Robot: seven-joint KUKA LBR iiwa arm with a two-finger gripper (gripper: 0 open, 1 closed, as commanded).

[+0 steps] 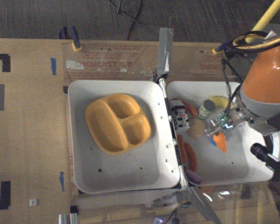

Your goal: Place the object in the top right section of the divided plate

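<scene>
Colours on the bench

Yellow-orange plate (117,122) in a white bin (84,171); right of that bin, an orange carrot (220,142), red sausages (188,154), a grey arm (266,85) banded orange.

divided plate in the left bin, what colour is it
Yellow-orange all over; the divided plate shows plainly in the camera view.

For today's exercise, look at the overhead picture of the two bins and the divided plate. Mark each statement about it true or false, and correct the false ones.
1. The divided plate lies in the left bin. True.
2. The plate is blue. False: it is yellow-orange.
3. The plate's sections hold food items. False: all sections are bare; the small objects lie in the right bin.
4. The claw is over the right bin. True.
5. An orange carrot-like piece lies in the right bin. True.
</scene>
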